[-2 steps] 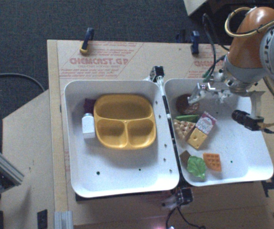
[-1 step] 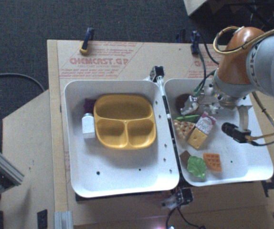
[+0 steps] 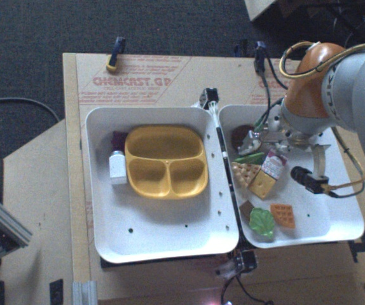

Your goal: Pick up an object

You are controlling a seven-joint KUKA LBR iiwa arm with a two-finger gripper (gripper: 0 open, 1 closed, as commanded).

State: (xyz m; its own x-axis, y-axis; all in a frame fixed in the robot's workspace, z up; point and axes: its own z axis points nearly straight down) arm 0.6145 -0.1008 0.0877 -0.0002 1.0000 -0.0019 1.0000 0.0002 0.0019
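The gripper point(image 3: 266, 146) hangs low over the right bin's point(image 3: 341, 218) crowded ten-o'clock corner, likely because the toy food point(image 3: 263, 184) it could pick clusters there, though whether it grips anything I cannot tell.

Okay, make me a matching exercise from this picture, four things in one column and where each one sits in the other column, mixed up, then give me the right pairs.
Things:
1. yellow divided tray
2. small white bottle
3. green leaf-shaped toy
4. orange waffle toy

Places:
A. right bin, near its front edge, just left of the waffle
B. left bin, in the middle
C. right bin, near its front edge, just right of the green toy
D. left bin, against the tray's left side

Pairs: 1-B, 2-D, 3-A, 4-C
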